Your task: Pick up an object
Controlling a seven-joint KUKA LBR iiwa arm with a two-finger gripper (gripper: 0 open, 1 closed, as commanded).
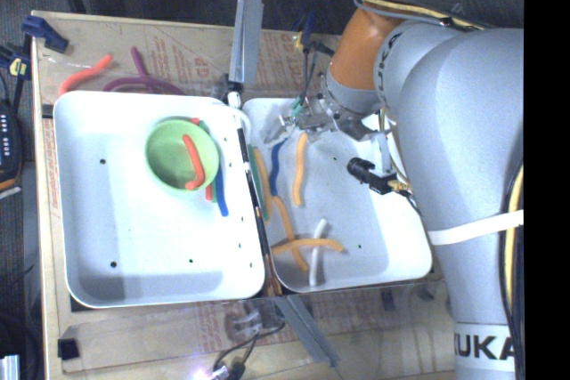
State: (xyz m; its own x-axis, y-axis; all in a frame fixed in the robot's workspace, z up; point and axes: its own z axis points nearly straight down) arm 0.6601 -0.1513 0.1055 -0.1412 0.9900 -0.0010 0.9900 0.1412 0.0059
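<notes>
While the gripper (298,113) hovers low at the far end of the right bin (405,254), whether it is spread or closed cannot be told from this slant. Orange strip (301,166) lies just below it on the bin floor, long axis running from the gripper toward the near rim, a blue strip (275,163) parallel alongside. Judgement: a short descent onto the orange strip's upper end is the nearest pick; nothing looks held yet.

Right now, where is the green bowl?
The green bowl sits in the left white bin, toward its upper middle, with a red strip lying across it and a blue strip at its right edge.
</notes>
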